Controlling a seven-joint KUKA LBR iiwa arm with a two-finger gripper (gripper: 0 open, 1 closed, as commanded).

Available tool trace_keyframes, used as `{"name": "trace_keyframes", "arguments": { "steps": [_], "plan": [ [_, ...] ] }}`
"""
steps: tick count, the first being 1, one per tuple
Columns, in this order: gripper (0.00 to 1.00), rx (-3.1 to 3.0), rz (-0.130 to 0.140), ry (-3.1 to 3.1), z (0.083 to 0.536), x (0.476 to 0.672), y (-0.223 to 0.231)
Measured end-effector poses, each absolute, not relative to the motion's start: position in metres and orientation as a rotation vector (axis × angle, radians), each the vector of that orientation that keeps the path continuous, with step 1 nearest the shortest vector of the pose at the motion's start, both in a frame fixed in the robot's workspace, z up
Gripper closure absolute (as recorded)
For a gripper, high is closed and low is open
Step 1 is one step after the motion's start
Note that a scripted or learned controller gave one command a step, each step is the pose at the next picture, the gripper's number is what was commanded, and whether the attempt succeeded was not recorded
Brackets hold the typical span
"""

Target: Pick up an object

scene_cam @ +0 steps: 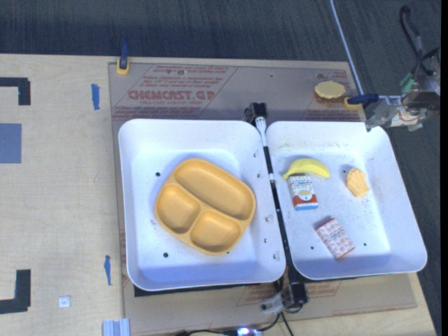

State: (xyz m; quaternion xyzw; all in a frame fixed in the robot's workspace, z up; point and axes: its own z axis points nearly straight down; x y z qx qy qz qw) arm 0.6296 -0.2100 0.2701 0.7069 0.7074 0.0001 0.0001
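Hovering with the gripper (402, 110) just past the two o'clock corner of the right bin (402, 208), above the rim; whether spread or pressed together, impossible to tell at this angle, and nothing seen carried.

Looking inward from there: lying nearest, at the bin's three o'clock, an orange ridged piece (358, 182); towards eleven o'clock, a banana (306, 168) touching a small carton (303, 192) just below it; near six o'clock, a red patterned packet (334, 238), well apart from the others.

Judging the packet the easiest pick: probably light and fairly stiff, lying flat and isolated, best pinched across its short sides. Judging the banana curved, smooth and crowded, likelier to slip.

Resting in the left bin (136, 187), a yellow compartment tray (204, 205).
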Motion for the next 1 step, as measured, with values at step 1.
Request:
{"name": "trace_keyframes", "arguments": {
  "steps": [1],
  "plan": [
    [0.0,2.216,0.011,2.226,0.0969,0.6128,-0.2089]
  ]
}}
